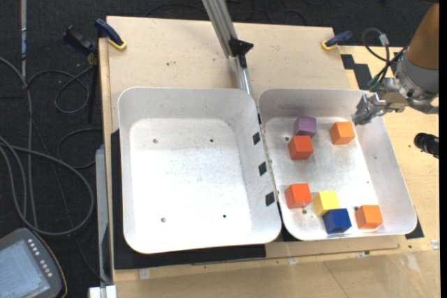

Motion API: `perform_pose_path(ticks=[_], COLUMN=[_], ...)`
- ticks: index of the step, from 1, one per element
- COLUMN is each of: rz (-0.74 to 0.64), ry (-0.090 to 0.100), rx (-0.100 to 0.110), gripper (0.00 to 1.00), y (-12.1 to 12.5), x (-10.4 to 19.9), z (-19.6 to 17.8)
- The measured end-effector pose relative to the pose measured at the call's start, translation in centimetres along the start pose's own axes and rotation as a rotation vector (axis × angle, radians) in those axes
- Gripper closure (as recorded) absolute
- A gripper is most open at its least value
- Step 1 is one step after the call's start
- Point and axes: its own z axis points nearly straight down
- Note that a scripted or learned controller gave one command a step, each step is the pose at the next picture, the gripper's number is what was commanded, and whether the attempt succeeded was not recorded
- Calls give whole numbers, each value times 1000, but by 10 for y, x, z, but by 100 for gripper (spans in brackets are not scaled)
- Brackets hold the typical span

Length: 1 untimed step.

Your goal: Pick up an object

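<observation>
The right bin [391, 171] holds several small cubes. A purple cube [304, 125] touches a red-orange cube [300, 147] near the back, with an orange cube [341, 132] to their right. Toward the front lie a red-orange cube [298, 195], a yellow cube [325, 202], a blue cube [336, 220] and an orange cube [368, 216]. My gripper [364, 113] hangs over the bin's back right corner, just right of the orange cube at the back. Nothing shows between its fingers.
The left bin [140, 115] stands beside the right one on the wooden bench. A metal pole [213, 0] slants down to the gap between the bins. Blue-yellow clamps [110, 34] sit at the bench's back corners. Cables lie on the floor at left.
</observation>
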Motion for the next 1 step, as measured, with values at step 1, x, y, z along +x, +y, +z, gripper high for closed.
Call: perform_pose_path(ticks=[1], rz=[0], ry=[0], rx=[1], gripper=[100], y=[-4], x=[-5], z=[-46])
